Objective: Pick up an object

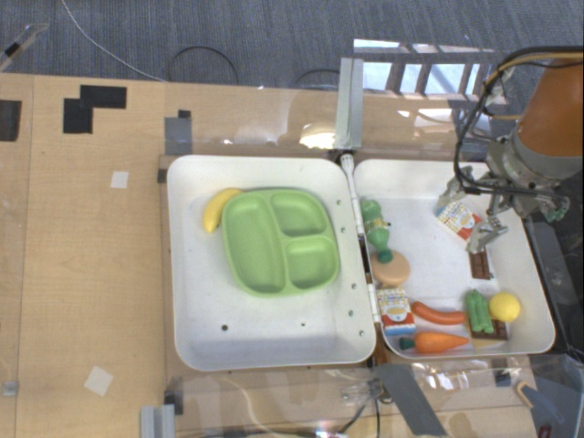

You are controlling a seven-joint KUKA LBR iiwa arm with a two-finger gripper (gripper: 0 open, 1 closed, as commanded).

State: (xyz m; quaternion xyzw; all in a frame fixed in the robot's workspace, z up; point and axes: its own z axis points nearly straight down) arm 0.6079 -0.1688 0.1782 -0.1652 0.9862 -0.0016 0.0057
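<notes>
Gripper (473, 210) over the right bin (538, 336), fingers spread, nothing held yet.

I read this as the approach step; the gripper hangs with open fingers around a small white carton (455, 215) with orange and blue print, lying flat near the bin's far right part; a dark brown bar (480, 265) lies just beside it toward me; next I judge the arm needs to settle lower and close squarely on the carton without nudging the bar; the carton looks light and boxy, so it may slip or tip; the rest of the bin's toys crowd the near edge, a carrot (442, 342) and a lemon (505, 307) among them; the left bin (196, 336) carries a green tray (278, 240) on the desk (82, 263).
</notes>
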